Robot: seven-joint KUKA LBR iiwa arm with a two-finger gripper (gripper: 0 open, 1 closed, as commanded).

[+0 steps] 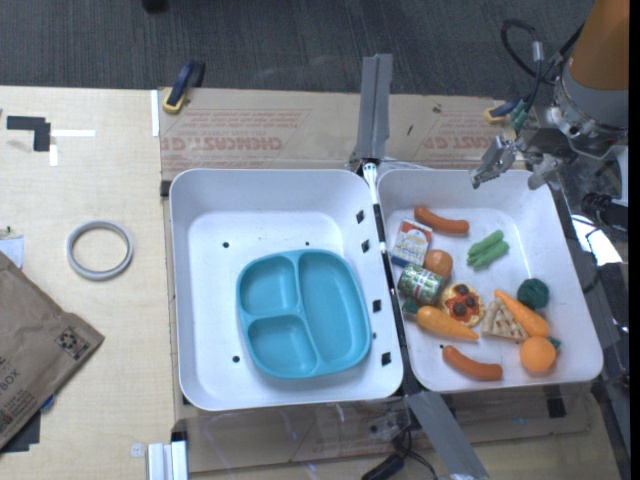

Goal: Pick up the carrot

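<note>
On the bench's left side lie a roll of tape (100, 249) and a brown cardboard box (35, 348). Next comes the left bin (200, 208), which holds a blue divided plate (302, 313). Beyond it, the right bin (560, 368) holds toy food: a can (420, 285), a pizza slice (461, 303), two sausages (441, 221), green beans (487, 249) and an orange (538, 355). One carrot (523, 313) lies near that bin's right wall, tip toward the middle. At the bin's upper right corner the gripper (515, 164) hovers with fingers apart, holding nothing.
</note>
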